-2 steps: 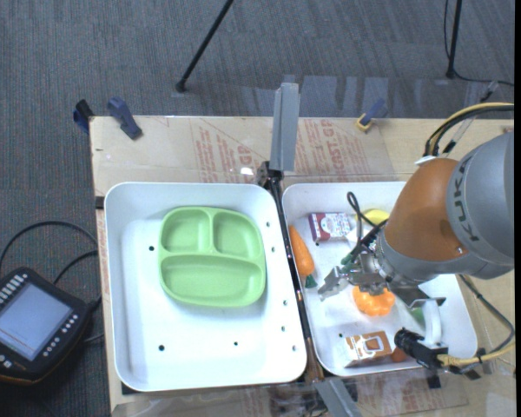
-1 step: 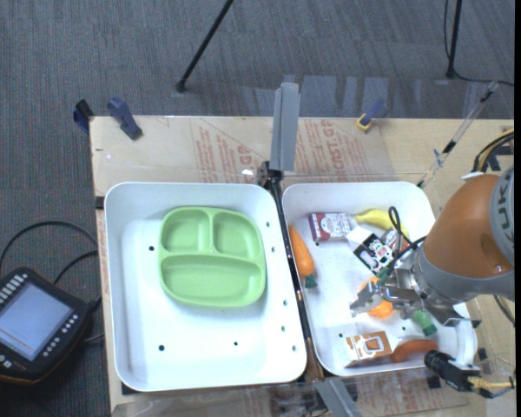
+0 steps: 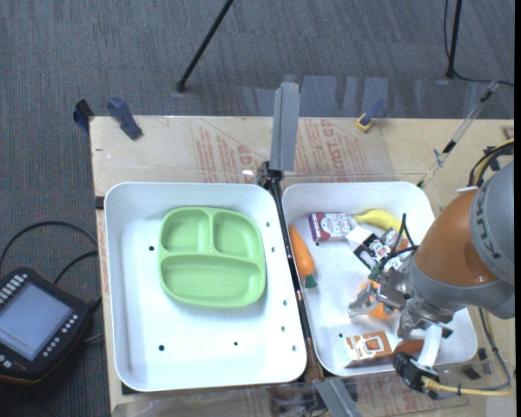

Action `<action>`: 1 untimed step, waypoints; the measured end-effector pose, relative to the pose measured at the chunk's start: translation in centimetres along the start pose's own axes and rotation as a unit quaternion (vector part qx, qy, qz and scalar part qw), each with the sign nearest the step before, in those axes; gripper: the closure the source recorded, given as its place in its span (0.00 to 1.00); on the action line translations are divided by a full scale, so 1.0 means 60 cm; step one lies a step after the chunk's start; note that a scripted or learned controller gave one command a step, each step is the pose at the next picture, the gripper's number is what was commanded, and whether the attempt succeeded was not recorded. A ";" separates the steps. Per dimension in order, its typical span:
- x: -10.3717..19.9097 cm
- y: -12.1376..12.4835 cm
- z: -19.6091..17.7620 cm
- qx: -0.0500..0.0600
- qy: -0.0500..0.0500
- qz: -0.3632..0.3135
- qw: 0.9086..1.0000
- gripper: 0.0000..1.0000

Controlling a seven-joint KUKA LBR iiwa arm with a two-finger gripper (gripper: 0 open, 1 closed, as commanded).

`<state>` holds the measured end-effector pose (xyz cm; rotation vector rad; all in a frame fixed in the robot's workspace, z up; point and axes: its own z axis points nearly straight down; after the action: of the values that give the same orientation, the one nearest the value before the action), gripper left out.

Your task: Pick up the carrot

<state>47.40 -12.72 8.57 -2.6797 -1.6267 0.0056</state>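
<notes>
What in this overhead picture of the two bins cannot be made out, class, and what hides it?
- Gripper, camera view: fingertips lost in cables and clutter, so open or shut is unclear.
- Orange item under the gripper: mostly covered by it, identity unclear.
- Carton: print too small to read.
- Arm: cut off at the right side.

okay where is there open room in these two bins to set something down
Left bin: bare floor in front of the green divided plate, toward the near rim, and a strip along its left wall. Right bin: a patch between the carrot and the gripper. Its far side is crowded around the banana and the maroon packet.
</notes>
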 end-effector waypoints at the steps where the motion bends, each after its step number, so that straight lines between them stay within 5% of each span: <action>1: -0.001 -0.001 -0.014 0.003 0.000 0.002 1.000 1.00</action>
<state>47.32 -12.74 9.39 -2.6789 -1.6188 0.0091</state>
